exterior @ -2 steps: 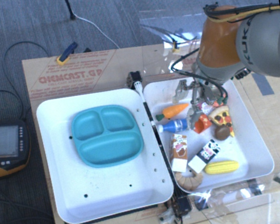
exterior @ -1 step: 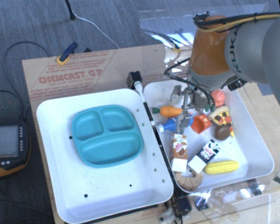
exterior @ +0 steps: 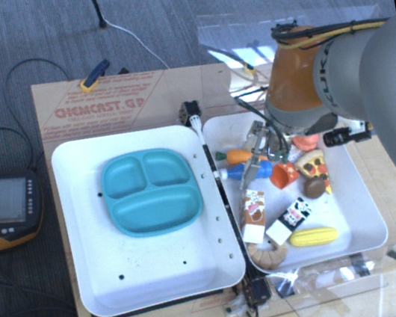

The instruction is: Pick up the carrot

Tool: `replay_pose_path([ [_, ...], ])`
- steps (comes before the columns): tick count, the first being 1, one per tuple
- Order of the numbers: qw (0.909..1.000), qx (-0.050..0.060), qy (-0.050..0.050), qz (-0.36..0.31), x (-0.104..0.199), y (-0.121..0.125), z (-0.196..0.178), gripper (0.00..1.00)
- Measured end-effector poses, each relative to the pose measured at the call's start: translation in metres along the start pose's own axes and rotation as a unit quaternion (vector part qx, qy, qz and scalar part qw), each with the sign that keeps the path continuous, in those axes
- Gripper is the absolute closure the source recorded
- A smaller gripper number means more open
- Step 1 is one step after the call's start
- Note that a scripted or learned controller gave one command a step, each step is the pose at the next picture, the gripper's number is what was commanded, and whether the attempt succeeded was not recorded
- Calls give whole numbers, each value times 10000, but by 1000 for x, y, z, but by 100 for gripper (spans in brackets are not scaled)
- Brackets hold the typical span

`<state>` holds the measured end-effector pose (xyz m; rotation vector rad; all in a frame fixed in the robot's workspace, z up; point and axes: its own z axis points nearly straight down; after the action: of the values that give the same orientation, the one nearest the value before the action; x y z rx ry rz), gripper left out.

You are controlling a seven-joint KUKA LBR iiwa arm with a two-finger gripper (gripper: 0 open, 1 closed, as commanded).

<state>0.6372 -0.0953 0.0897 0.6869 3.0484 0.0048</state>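
The carrot (exterior: 237, 157) is a small orange toy with a green stub at its left end. It lies in the right bin (exterior: 367, 215), near that bin's upper left corner. My gripper (exterior: 260, 148) hangs low over the bin, just to the right of the carrot and close against it. The grey arm with its orange band comes in from the upper right and hides the bin's back edge. I cannot make out whether the carrot is gripped or merely beside the gripper.
Around the carrot lie a blue piece (exterior: 259, 172), a red piece (exterior: 284, 175), a pizza-like toy (exterior: 312, 166), a brown ball (exterior: 315, 187), a cow-print block (exterior: 296, 214) and yellow corn (exterior: 313, 236). The left bin (exterior: 99, 285) holds a blue divided plate (exterior: 151, 191).
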Motion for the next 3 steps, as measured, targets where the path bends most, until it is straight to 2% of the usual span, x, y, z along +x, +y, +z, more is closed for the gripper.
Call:
replay_pose_path([
  [1, 9783, 40, 126, 2067, -34, -13, 0, 0],
  [2, 9630, 72, 79, 2693, -28, 3, -3, 0],
  [3, 9206, 47, 80, 3904, -35, 6, 2, 0],
])
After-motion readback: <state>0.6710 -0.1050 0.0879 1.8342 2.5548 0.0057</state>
